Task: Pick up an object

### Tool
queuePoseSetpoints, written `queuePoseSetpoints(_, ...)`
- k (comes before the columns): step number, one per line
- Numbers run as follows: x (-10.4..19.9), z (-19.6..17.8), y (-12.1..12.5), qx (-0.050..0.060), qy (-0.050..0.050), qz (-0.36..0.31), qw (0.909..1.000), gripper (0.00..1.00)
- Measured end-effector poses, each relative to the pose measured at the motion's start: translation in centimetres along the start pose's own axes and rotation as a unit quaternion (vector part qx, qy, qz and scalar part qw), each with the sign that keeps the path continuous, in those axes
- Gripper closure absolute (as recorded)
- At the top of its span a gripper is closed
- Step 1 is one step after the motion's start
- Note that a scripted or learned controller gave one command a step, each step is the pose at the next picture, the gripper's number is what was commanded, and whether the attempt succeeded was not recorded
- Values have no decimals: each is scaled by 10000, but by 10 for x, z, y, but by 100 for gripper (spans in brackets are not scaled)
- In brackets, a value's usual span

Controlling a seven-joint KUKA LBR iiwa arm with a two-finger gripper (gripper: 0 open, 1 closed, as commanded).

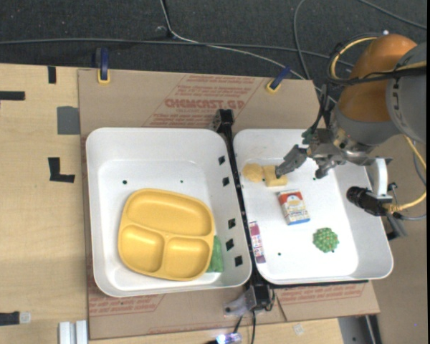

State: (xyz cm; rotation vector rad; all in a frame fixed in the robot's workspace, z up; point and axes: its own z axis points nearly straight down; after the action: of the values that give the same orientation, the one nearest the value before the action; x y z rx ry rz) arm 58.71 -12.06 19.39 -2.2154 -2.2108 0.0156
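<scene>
My gripper (306, 165) hangs over the upper part of the right bin (358, 264), open, with nothing between its fingers. Its left fingertip (288, 163) comes down close to a tan block (276, 180), which lies beside a pale yellow lump (253, 172). A small red and white box (294, 207) sits below them near the bin's middle. A green knobbly ball (326, 240) rests toward the lower right. A thin pink and white packet (256, 241) lies along the bin's left wall.
The left bin (107, 156) bears a yellow divided plate (165, 233) with a green item (216, 256) tucked at its right edge. A black divider (233, 185) runs between the bins. Cables cross the dark area behind the bench.
</scene>
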Motion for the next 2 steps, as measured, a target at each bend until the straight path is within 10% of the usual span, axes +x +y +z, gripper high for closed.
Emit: queuePoseSetpoints(2,0,39,11,-54,-10,-17,10000,0)
